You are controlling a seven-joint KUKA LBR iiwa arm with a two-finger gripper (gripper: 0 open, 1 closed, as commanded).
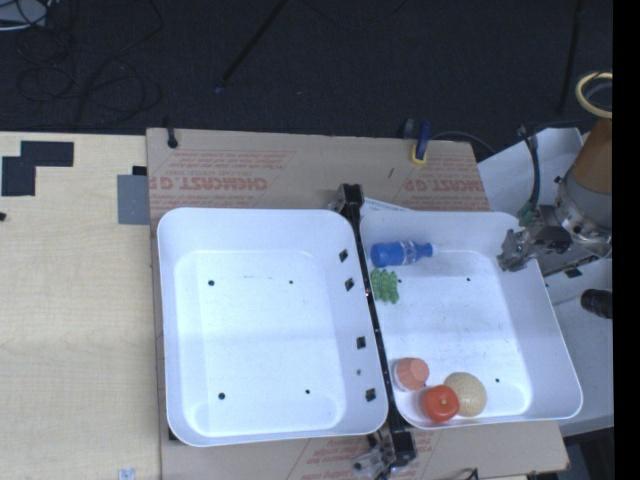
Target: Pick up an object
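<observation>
The right bin (520,298) holds a blue bottle (400,253) lying on its side at the far left, with a small green leafy piece (385,286) just in front of it. In the near corner lie a pink round piece (411,373), a red ball (439,403) and a beige ball (466,393), close together. My gripper (522,246) hangs over the right bin's far right rim, well away from all of these objects. The arm with its orange band (597,158) rises behind it at the right edge.
The left bin (260,318) sits beside the right one, joined by a black divider (362,298). Both rest on a cardboard sheet (300,173) on the wooden bench. A blue and yellow clamp (421,140) stands at the cardboard's far edge.
</observation>
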